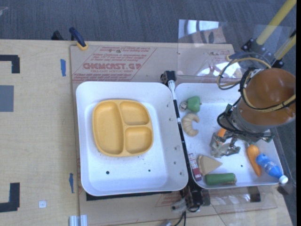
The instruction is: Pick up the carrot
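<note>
One arm (265,98) hangs over the right bin (211,91), its gripper (225,145) spread and grasping nothing, with the carrot (254,157) just beside, touching a bottle (270,166).

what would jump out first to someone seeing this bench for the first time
The yellow divided plate sits alone in the left bin. The arm's orange band looms over the right bin, its end effector low among the toy foods, with the carrot just to its right beside a blue bottle.
</note>
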Robot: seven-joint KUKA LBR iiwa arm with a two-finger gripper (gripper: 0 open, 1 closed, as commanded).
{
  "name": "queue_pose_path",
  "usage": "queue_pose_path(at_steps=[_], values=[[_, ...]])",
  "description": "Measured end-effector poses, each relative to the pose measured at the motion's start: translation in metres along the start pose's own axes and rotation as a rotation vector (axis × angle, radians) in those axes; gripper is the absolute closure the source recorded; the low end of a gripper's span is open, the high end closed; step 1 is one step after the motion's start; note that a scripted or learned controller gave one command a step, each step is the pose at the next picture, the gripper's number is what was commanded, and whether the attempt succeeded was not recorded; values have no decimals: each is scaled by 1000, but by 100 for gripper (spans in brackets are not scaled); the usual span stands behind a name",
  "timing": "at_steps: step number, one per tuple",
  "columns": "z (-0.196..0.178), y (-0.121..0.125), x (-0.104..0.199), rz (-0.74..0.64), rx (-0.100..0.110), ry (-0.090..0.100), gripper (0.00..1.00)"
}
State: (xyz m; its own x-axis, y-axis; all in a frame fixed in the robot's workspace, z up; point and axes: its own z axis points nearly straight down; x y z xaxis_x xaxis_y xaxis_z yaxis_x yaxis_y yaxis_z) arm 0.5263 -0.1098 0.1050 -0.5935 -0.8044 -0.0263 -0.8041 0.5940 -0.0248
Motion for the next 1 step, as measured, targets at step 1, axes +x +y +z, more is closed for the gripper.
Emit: queue_pose_path(at_steps=[1], values=[[-84,6,-101,-123,-15,10,100]])
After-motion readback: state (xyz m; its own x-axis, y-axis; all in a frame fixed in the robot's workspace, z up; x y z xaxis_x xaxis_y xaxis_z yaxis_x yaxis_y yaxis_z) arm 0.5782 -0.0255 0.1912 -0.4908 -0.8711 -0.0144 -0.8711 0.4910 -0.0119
